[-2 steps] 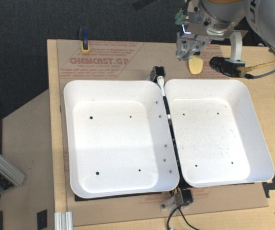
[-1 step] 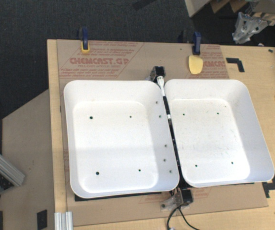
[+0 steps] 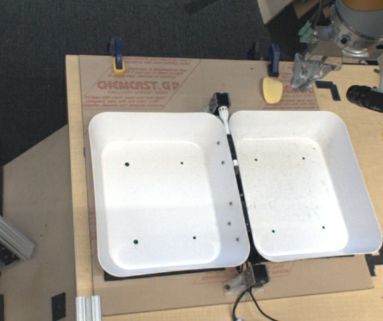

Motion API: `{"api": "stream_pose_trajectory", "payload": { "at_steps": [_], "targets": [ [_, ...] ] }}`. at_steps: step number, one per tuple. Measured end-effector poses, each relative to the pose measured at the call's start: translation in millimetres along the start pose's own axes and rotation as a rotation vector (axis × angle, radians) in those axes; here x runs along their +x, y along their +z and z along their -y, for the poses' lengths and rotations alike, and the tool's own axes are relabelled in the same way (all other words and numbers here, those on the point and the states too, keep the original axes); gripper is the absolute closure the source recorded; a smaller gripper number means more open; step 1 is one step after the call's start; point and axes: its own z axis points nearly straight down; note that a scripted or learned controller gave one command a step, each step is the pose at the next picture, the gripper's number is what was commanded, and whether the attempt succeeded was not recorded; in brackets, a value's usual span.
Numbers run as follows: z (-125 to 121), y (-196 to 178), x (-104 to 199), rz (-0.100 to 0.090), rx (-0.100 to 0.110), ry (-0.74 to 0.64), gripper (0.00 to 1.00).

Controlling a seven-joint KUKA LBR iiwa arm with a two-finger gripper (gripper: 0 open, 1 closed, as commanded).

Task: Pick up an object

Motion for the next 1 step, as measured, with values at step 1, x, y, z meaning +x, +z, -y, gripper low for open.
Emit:
{"api": "stream_pose_trajectory", "payload": {
  "at_steps": [1],
  "targets": [
    [-0.7, 37.3, 54.1, -0.001, -0.002, -0.004, 1.00]
  ]
}}
